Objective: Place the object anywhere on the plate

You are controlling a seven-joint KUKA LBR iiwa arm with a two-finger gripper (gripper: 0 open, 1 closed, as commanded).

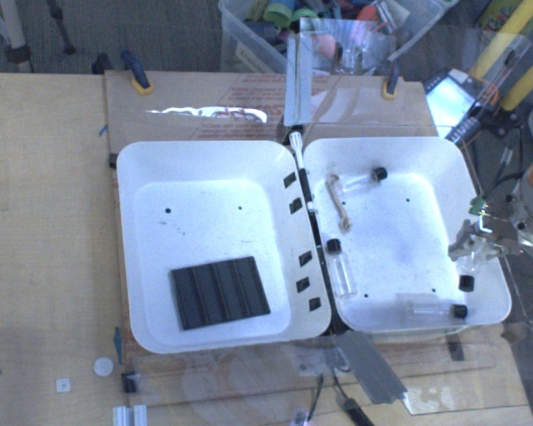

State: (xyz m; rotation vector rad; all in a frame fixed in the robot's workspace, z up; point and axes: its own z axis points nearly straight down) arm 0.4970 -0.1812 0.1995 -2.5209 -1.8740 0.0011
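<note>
Nearest of all, at the near edge of the surface (44,238), lie a grey metal bracket (366,368) and a small white disc (102,366). Beyond them stand the two bins. The left bin (129,238) holds the plate (219,292), a dark ribbed slab lying flat in its near half. The right bin (400,149) holds the loose pieces:

- a clear tube with a black cap (361,178) at the far side
- a bent tan strip (338,202) just near it
- a second clear tube (340,272) along the left wall
- a third clear tube (426,309) at the near right

The claw (469,242) hangs over the right bin's right rim, with nothing visibly in it. I cannot tell whether it is apart or together. Which piece is meant is not settled, but every candidate is in the right bin, well apart from the plate.

The step in hand looks like the pick. The tubes are round and slick, so it should go better to close across the width near the middle and come down square, not slanted. The third tube lies close to the wall, which leaves little room on that side. The carry must then clear the divider with its row of black clips (305,258).

As for writing, the cardboard (249,91) beyond the bins bears faint red print, too blurred to read, and no brand shows.
</note>
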